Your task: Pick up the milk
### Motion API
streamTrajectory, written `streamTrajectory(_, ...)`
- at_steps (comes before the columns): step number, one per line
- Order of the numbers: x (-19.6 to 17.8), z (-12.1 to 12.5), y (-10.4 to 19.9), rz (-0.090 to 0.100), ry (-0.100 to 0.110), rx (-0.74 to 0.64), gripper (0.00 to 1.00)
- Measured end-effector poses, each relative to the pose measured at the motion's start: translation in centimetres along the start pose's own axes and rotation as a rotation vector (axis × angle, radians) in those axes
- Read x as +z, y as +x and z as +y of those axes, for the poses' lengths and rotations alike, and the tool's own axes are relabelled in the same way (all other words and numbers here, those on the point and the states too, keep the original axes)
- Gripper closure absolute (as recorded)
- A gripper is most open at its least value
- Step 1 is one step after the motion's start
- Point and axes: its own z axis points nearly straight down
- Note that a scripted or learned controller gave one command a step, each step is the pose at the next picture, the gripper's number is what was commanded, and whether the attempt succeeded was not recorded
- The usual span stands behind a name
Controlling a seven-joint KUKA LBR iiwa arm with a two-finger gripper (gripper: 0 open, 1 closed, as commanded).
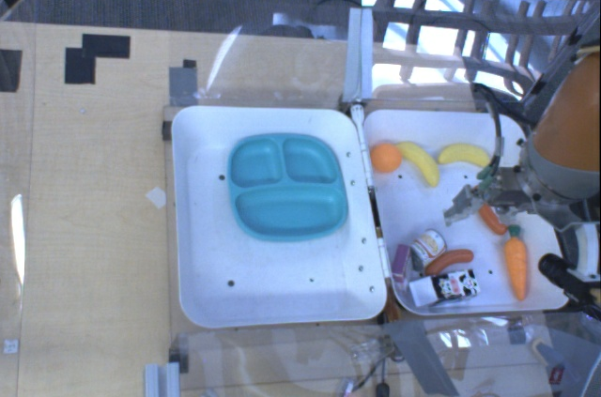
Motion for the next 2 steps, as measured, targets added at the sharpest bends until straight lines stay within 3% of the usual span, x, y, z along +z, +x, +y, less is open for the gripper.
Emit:
streamTrajectory(1, 2.9, -0.7, 7.5, 0.001, 0.0, 0.197, 0.0)
streamTrajectory(2, 11.2, -0.2, 2.6, 0.0, -0.022, 0.405, 0.0)
